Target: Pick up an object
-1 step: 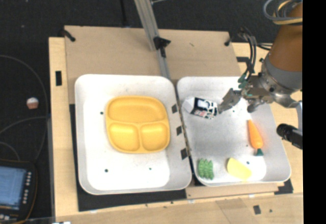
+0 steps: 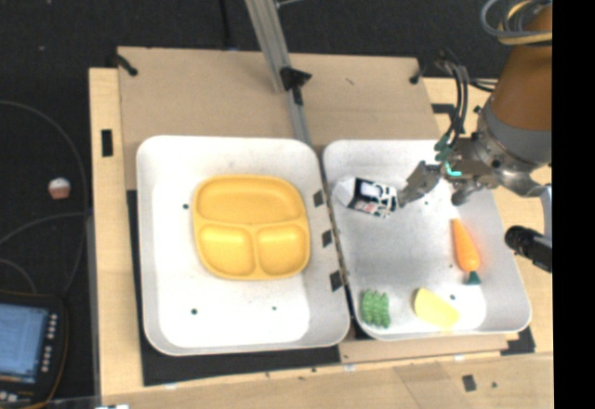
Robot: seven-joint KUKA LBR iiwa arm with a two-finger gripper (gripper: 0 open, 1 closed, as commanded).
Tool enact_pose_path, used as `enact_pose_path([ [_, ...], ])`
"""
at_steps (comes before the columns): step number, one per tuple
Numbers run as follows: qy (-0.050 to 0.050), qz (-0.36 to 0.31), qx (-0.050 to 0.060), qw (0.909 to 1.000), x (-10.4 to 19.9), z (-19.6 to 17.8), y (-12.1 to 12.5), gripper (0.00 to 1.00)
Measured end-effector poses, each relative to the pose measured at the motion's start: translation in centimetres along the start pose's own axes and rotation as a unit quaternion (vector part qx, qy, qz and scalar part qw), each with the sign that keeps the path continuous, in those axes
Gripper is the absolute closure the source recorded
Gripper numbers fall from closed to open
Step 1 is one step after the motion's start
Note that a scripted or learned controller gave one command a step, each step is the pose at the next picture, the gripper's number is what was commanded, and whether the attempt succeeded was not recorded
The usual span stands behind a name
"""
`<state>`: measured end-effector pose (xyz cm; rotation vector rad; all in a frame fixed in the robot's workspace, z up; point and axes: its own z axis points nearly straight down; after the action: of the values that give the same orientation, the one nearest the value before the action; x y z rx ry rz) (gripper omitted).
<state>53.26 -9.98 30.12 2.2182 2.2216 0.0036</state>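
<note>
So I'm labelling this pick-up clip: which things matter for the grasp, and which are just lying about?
In play:
- end effector, over the right bin
- black-and-white carton, right beside it

Lying about:
- carrot
- yellow piece
- green piece
- yellow divided tray in the left bin

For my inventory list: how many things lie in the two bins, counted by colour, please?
Yellow: 2, divided tray and lemon-like piece
Orange: 1, carrot
Green: 1, leafy piece
Black and white: 1, small object
Total: 5
</note>
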Motion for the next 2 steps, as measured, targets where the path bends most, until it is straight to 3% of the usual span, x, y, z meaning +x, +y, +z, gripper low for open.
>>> enact_pose_path([
  [2, -0.001, 0.001, 0.003, 1.0000, -0.7, 10.7, -0.6, 0.00],
])
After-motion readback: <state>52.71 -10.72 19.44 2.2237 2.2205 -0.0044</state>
